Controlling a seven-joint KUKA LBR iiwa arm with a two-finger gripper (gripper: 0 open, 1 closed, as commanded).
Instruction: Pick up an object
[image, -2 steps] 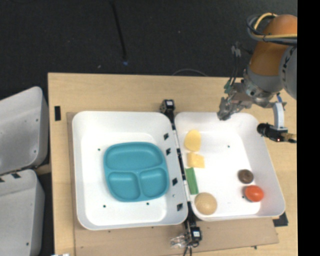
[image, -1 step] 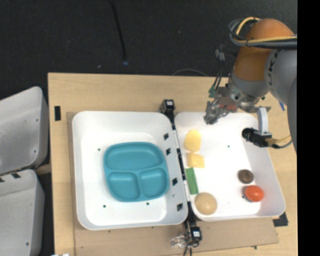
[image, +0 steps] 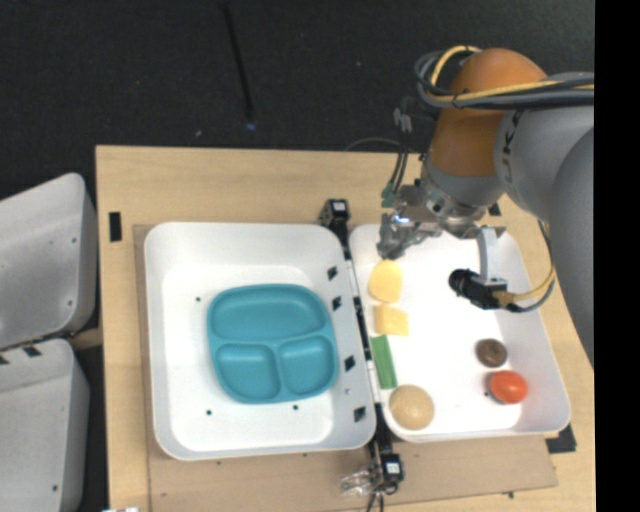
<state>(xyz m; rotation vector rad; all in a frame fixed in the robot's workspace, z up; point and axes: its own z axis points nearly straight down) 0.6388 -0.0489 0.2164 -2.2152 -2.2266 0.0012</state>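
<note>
Here, gripper (image: 400, 232) low over right bin (image: 535, 400) near its far left corner; cannot tell how it stands or whether anything is held. Just at 6 o'clock of it, yellow rounded piece (image: 385, 280), nearly touching. Below that, yellow block (image: 391, 320), then green stick (image: 382, 362), long axis running 12 to 6.

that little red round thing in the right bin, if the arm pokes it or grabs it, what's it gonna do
The red ball-like piece looks rounded, so a nudge would probably roll it, perhaps toward the bin wall close by. Its surface seems smooth and slightly shiny, so it may slip from a pinch. It looks small, so probably light.
</note>
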